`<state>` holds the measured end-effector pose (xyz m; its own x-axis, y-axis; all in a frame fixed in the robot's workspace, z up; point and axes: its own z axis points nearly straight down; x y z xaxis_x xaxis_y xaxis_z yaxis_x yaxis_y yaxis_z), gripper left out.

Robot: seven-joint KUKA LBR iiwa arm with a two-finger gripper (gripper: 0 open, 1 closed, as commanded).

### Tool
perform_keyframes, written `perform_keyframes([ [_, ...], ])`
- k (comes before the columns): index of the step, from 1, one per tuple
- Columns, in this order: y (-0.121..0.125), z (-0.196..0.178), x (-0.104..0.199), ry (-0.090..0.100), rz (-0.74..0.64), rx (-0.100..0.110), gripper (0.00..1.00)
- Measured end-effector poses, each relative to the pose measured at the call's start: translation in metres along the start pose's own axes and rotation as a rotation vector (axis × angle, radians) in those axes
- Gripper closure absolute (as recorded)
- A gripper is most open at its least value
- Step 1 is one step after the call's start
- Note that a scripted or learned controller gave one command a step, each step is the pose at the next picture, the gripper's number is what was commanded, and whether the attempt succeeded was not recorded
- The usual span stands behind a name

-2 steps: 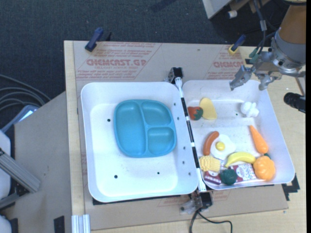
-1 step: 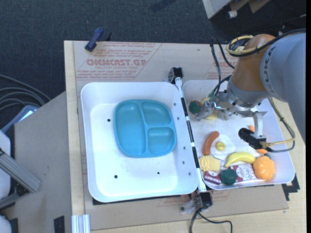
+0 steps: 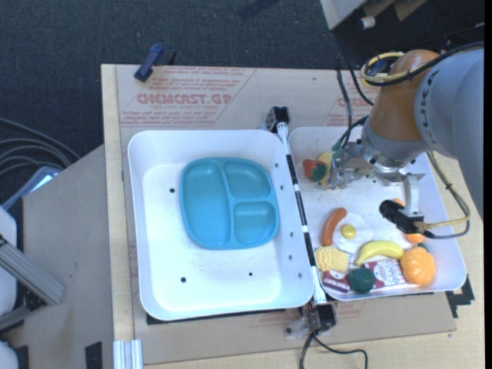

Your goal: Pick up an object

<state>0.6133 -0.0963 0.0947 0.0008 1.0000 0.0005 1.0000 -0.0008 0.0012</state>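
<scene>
Arm lowered into the far part of the right bin, among toy food.

The gripper (image 3: 344,167) is seen low in the right bin (image 3: 453,271), just beside a small orange and yellow toy (image 3: 317,167) at the bin's far left; whether the fingers are apart or together cannot be told. A sausage (image 3: 334,224), banana (image 3: 380,250), corn (image 3: 332,259) and orange (image 3: 419,266) are laid nearer. A blue divided plate (image 3: 228,202) is set in the left bin (image 3: 150,229).

Two white bins (image 3: 154,229), one blue tray (image 3: 229,203) (three parts), one banana (image 3: 380,250), one sausage (image 3: 334,224), one corn (image 3: 332,259).
</scene>
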Motion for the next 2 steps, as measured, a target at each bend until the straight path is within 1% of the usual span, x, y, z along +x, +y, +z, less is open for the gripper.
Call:
perform_keyframes([
  [1, 0.000, 0.000, 0.000, 0.000, 0.000, 0.000, 0.00],
  [2, 0.053, 0.010, 0.002, -0.001, -0.002, 0.001, 0.00],
])
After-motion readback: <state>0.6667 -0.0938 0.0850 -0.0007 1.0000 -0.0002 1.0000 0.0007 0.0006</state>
